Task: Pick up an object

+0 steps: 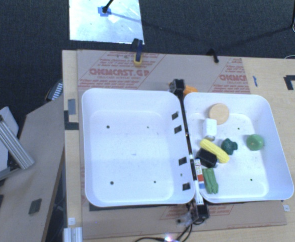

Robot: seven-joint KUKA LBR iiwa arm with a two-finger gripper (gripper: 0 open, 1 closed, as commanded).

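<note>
Left bin (132, 145): white, shallow, lying on the printed brown board (117, 70) of the bench. A dark strip with black clips (183, 142) runs where it meets the right bin (273, 135).

All loose items lie in the right bin's left and middle portions:
- A tan round disc (219, 113) sits near the far wall.
- A small white block (210, 127) lies just in front of the disc.
- A yellow elongated piece (214, 150) lies at a slant, touching a black item (207, 159) at its near-left end.
- A green elongated piece (211, 180) lies nearest the front, close to the dividing strip.
- A dark teal item (229, 145) sits just right of the yellow piece.
- A green ball (254, 142) stands apart, furthest right.

An orange object (190, 90) shows beyond the bins' far rims. The gripper's state cannot be told.
</note>
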